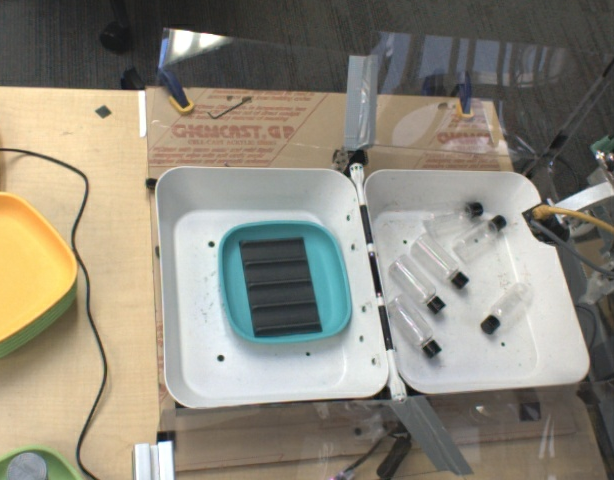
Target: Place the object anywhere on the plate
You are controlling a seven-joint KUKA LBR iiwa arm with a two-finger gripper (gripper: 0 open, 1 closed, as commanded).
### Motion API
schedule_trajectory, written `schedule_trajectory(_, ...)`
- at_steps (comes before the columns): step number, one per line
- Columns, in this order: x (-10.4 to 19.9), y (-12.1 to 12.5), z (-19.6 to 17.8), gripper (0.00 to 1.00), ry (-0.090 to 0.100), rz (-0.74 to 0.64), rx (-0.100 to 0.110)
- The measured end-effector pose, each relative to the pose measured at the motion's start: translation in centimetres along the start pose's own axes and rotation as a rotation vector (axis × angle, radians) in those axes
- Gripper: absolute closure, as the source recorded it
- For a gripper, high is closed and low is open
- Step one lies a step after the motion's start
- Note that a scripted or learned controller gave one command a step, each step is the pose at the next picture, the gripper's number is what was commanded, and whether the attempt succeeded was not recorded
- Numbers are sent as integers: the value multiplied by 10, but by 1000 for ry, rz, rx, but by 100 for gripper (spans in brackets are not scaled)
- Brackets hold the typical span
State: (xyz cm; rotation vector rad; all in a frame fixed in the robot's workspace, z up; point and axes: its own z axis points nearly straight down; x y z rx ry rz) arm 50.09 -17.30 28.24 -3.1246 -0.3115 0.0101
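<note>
A teal plate (232, 268) with rounded corners sits in the middle of the left bin (187, 368). A black ridged rectangular block (279, 286) lies flat on the plate and covers most of its centre. In the right bin (547, 368), several clear plastic tubes with black caps lie scattered. One tube (415, 280) is near the bin's left wall, another (411, 328) lies just below it, and a third (507, 306) lies toward the right side.
Stacked yellow plates (22, 268) rest on the wooden bench at the far left, with a black cable (87, 268) curving beside them. Cardboard (247, 123) lies behind the bins. A yellow-sleeved cable end (557, 213) pokes over the right bin's right rim.
</note>
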Motion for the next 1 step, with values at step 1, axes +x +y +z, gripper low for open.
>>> schedule_trajectory(1,-15,47,-78,0,1,-13,-2)
